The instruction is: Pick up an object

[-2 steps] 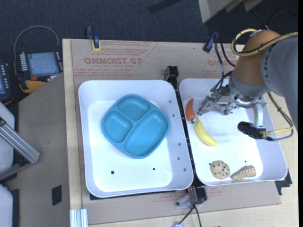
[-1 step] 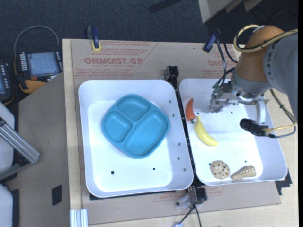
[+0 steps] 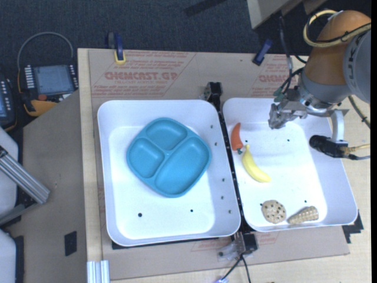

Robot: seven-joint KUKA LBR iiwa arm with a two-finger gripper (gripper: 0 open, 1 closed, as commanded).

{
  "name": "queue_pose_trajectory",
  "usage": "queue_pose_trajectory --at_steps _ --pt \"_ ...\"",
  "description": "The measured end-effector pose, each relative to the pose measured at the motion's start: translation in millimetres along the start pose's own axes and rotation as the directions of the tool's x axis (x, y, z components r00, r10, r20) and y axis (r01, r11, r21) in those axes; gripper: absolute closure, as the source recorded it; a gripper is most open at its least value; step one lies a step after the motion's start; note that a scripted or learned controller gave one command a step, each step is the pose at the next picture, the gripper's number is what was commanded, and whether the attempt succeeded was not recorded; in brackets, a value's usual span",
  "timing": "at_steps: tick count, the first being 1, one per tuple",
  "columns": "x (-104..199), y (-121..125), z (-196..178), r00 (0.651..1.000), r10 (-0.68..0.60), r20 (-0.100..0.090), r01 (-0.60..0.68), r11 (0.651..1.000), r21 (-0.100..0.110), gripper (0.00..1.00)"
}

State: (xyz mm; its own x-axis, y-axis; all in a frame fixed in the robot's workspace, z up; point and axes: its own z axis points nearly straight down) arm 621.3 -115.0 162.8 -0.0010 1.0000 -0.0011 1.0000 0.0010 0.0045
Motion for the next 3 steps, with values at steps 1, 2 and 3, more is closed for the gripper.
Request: queue_pose_trajectory --at_steps 1,2,3 --pt "-6 -2 -44 1.000 0.001 0.000 -0.001 1.000 0.001 1.00" --pt "-1 0 -107 1.000 0.000 0.001 0.000 1.000 -0.003 1.00" --pt "-1 1 -132 1.000 0.000 0.000 0.000 1.000 -0.001 1.00"
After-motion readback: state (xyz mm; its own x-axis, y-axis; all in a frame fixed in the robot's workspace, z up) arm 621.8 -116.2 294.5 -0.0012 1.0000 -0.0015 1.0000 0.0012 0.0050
